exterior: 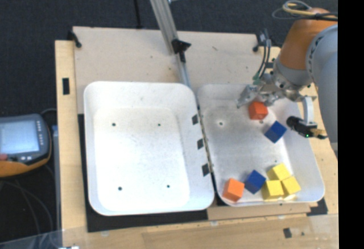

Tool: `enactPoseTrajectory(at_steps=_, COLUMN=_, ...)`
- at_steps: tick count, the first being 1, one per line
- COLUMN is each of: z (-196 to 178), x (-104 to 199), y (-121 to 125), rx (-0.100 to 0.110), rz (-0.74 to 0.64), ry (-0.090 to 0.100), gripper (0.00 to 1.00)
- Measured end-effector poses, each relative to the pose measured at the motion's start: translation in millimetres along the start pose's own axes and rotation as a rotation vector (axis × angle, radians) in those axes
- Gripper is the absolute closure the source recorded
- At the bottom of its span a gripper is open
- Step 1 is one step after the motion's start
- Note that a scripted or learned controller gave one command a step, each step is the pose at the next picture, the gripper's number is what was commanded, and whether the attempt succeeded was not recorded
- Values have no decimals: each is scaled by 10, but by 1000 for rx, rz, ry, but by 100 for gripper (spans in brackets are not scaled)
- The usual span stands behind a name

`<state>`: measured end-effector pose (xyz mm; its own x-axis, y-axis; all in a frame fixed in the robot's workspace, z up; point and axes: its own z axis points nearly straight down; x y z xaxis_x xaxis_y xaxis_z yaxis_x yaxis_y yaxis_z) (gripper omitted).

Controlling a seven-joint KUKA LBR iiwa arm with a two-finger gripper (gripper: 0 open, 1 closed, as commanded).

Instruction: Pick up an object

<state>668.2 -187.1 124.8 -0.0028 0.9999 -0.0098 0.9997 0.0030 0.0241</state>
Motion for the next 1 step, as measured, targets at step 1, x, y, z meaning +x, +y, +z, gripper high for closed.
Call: enactPoseTrajectory(at_steps=1, z=19, x=-31, y=30, rx=-2, rz=0, ry=-2, gripper=0)
